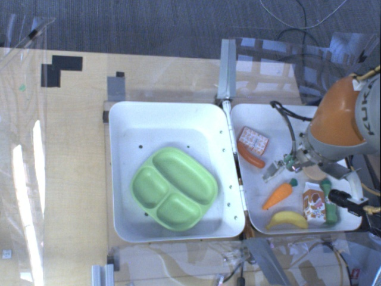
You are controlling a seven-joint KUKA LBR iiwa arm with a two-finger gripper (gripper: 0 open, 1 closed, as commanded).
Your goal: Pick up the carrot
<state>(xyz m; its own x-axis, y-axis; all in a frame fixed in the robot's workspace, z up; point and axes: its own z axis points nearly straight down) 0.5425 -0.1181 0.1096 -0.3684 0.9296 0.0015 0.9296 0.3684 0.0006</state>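
The orange carrot with its green top lies slanted in the right bin, near the front. My gripper hangs just above and behind the carrot's leafy end. Its two fingers stand apart, open, with nothing between them. The grey arm with the orange band reaches in from the right.
Around the carrot lie a yellow banana in front, a small carton and a green bottle to the right, and a red sausage and a snack box behind. The left bin holds a green divided plate.
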